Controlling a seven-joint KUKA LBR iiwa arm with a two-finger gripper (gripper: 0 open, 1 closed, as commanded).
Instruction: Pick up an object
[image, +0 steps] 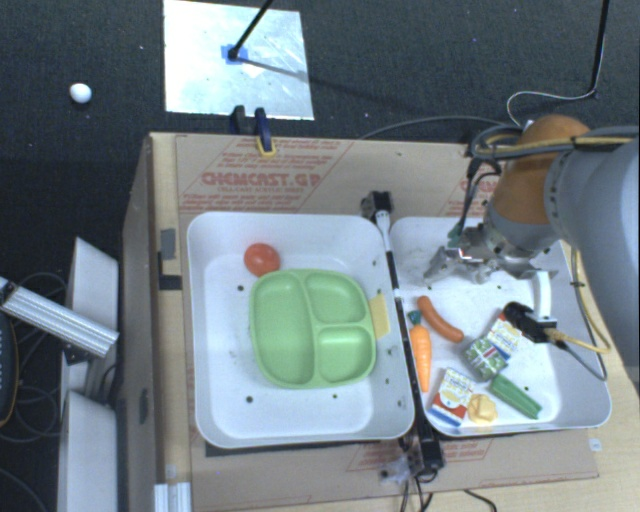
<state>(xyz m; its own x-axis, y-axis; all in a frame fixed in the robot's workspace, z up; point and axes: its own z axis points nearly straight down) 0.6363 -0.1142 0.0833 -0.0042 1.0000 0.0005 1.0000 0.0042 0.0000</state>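
1. Grey metal of my claw (462, 262) hangs over the right bin (590, 400)'s upper left part; I cannot tell its state.
2. Below it lie an orange sausage (441, 319), a carrot (421, 357), two small cartons (493, 351) and a green vegetable (514, 396).
3. My wrist hides the bin's far corner.
4. Left bin (225, 400): green divided plate (311, 328), red ball (262, 259).

A light-green divided plate (308, 327) and red-orange tomato (262, 258) in one white bin (225, 400); two orange carrots (421, 358) below the claw (462, 258).
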